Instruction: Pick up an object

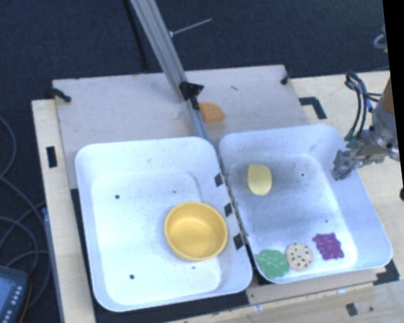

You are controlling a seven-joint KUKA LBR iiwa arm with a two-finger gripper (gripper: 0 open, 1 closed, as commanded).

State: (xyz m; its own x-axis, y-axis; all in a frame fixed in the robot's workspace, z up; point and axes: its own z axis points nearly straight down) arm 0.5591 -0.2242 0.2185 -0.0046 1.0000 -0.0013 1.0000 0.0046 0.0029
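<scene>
A pale yellow lump [259,179] lies alone in the far half of the right bin [352,209], the most open candidate we see for a pick. Along that bin's near edge sit a green piece [272,261], a speckled cookie [298,255] and a purple piece [328,245], the first two touching. The tool [341,164] hangs at the bin's right rim, well apart from all four; we cannot tell whether it is spread or pressed together, and nothing shows in its grip.

We judge the main risk to be a miss: the near-edge pieces look flat and lie close under the bin wall, so a descent there could strike the rim or nudge two at once. The rounded lump could roll from a glancing touch.

In the left bin [109,175] a yellow bowl [195,230] sits near the divider. A metal post [164,49] slants over the table [123,104], an orange object [211,112] beside its foot.
</scene>
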